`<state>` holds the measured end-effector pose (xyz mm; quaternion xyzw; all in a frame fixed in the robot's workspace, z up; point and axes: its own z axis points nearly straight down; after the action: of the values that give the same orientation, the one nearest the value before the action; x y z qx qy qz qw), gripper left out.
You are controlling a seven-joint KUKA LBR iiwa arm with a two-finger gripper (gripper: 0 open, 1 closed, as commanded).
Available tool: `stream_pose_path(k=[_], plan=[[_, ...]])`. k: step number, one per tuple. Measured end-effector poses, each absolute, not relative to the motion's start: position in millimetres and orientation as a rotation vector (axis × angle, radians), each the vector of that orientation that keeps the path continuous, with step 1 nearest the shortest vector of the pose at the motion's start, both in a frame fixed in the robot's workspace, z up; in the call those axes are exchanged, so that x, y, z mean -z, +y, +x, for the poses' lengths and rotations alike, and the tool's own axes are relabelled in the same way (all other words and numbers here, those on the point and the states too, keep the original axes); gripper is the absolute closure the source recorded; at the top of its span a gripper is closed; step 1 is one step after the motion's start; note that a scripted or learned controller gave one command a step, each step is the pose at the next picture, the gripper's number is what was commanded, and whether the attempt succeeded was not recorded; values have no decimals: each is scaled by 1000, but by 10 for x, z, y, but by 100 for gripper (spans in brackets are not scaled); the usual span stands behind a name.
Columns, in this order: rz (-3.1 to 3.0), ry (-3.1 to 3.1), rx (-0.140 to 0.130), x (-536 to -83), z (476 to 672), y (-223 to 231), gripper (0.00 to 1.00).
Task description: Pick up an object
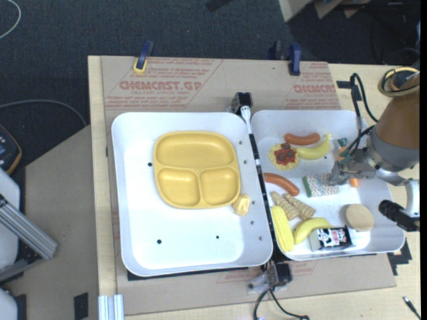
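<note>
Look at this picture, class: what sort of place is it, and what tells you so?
Probably a robotics lab test bench. A robot arm reaches over two white bins, toy food such as a banana lies in one, and clamps hold a board to the bench.

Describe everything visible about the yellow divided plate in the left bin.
The yellow divided plate looks like matte plastic, a rounded rectangle with a raised rim. It has three compartments: one wide one on the far side and two smaller ones on the near side, all bare. It lies flat and upright on the floor of the left bin, toward its far half. A small pale yellow piece lies against its near right corner.
</note>
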<state>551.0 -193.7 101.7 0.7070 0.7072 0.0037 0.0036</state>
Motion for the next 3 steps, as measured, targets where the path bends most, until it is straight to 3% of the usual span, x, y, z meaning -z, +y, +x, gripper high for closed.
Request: stream_pose_path(k=[2, 3], plan=[[2214, 2219, -5, -2140, 5527, -1784, 100], [2216, 2219, -3, -2259, 5538, -1785, 100]])
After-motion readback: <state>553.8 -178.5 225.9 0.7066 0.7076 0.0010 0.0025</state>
